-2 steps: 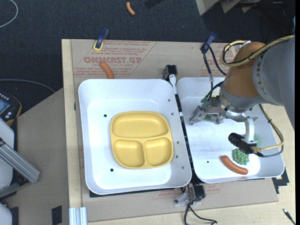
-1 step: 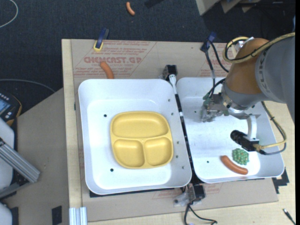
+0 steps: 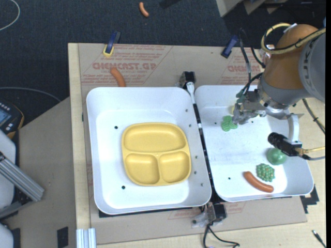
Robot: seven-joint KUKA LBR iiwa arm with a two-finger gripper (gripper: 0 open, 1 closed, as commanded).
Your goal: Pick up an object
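Observation:
In the right bin my gripper hangs low near the back, right beside a small green leafy toy that lies just to its left. A green round piece sits at the right side. A green bumpy broccoli-like piece and an orange sausage lie at the front. The arm's orange band rises above the wrist.
The left bin holds a yellow divided plate. Two loose orange sausages lie outside the bins, one on the cardboard and one on the floor. Blue clamps grip the board's back edge. A black cable connector hangs by the wrist.

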